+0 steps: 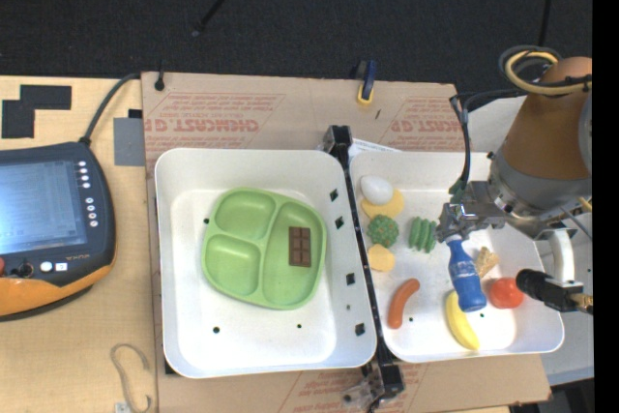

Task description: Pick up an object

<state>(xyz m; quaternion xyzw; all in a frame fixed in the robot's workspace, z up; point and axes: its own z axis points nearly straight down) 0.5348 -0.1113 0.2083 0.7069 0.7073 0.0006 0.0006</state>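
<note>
Overhead, the gripper [462,220] hangs over the right bin [426,348], just above a blue bottle [465,278]. The bottle looks light, stiff and slick; its narrow body seems the best hold.

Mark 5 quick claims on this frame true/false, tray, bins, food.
1. The green tray sits in the left bin. True.
2. The chocolate bar lies in the right bin. False: it lies on the tray.
3. The banana is in the right bin. True.
4. The broccoli is on the tray. False: it is in the right bin, below the egg.
5. The sausage lies left of the blue bottle. True.
</note>
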